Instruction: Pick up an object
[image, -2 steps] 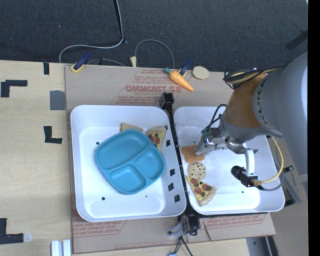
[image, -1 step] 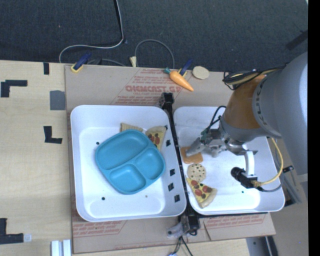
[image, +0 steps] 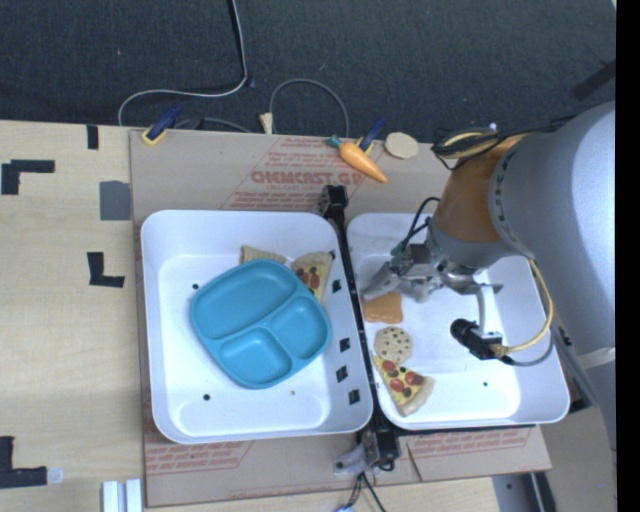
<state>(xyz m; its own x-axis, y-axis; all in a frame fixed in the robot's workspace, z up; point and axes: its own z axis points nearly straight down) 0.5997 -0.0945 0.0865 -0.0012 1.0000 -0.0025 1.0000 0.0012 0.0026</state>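
In the right bin (image: 500, 400) my gripper (image: 385, 283) reaches down at the bin's left side, just above a tan toast slice (image: 383, 308). Its tip touches or hovers over the slice's upper edge; I cannot tell which. A chocolate-chip cookie (image: 393, 344) lies just below the toast, and a pizza slice (image: 405, 386) lies below that. Nothing shows as lifted off the bin floor.
The left bin (image: 165, 300) holds a blue divided plate (image: 260, 322), with a second pizza slice (image: 314, 271) and a tan piece (image: 257, 256) behind it. A toy carrot (image: 362, 160) and a beige disc (image: 402, 145) lie on the cardboard beyond the bins. The arm's black cable (image: 480, 340) hangs over the right bin.
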